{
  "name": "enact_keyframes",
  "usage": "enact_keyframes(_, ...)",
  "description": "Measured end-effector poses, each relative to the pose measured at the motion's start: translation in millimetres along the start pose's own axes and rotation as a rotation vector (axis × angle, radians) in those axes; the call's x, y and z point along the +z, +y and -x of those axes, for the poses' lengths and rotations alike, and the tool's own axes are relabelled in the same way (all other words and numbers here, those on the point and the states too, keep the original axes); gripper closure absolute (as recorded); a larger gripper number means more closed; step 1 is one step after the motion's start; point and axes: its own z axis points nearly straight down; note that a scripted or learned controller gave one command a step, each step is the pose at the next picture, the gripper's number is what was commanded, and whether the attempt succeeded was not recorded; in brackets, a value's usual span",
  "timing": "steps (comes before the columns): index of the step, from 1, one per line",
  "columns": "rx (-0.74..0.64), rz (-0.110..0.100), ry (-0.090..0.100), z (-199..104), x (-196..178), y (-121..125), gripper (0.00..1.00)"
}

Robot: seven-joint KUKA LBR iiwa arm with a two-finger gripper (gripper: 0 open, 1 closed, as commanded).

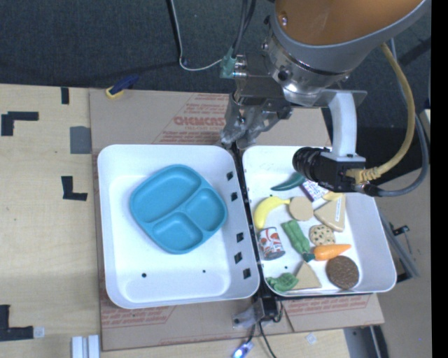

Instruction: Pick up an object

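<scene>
Nearest the lens we note the arm's orange band (343, 17), large and blurred at the top. Below it the end effector (238, 136) hangs over the far end of the wall between the two bins; its state we cannot tell. Near edge of the right bin (378, 280): brown round cookie (343, 271), green leafy piece (283, 282), tan wedge (308, 276). Farther in: carrot (331, 251), small can (271, 242), green pickle (297, 236), spotted cracker (321, 234). Beyond these: banana (268, 208), tan disc (301, 208), dark green pepper (288, 184). Left bin (119, 280) holds a blue divided plate (178, 208). Cardboard (161, 119) covers the desk (35, 210) under both bins.
</scene>
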Motion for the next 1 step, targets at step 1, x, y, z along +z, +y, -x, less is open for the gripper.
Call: enact_keyframes(1,-0.007,0.000,0.001,-72.5,0.6,-0.7,1.00)
